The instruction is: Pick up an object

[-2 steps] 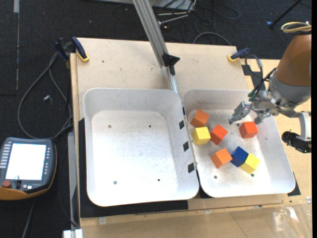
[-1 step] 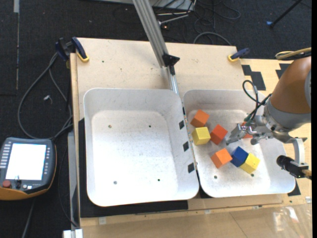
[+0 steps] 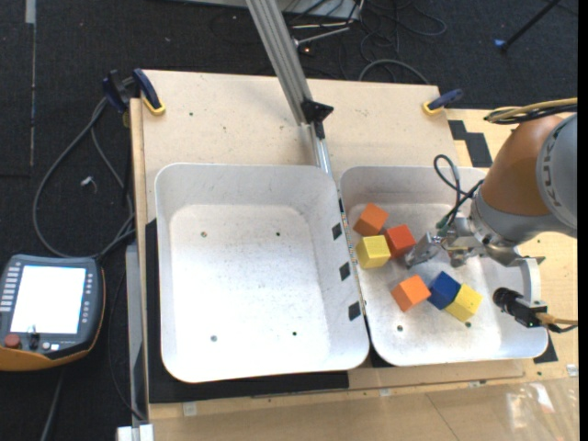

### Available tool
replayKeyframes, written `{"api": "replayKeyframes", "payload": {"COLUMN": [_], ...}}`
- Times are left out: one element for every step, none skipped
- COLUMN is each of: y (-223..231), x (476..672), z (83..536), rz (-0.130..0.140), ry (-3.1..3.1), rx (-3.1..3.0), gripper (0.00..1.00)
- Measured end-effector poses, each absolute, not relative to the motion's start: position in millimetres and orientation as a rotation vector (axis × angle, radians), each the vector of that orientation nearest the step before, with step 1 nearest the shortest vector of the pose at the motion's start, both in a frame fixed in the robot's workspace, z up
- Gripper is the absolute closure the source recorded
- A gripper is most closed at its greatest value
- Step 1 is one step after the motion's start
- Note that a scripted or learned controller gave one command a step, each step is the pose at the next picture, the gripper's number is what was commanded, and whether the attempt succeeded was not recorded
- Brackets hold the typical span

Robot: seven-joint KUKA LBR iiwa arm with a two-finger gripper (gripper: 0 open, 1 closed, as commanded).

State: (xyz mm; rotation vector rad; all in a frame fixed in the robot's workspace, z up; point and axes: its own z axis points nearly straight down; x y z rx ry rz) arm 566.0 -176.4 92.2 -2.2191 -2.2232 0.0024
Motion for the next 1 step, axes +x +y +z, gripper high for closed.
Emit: {"api": "replayKeyframes", "payload": {"y": [-164.8], "x": [660.9], "z": [97.0], "rz": [0.003], "ry": [-2.235], "rx": [-2.226], "gripper": [0.00]}}
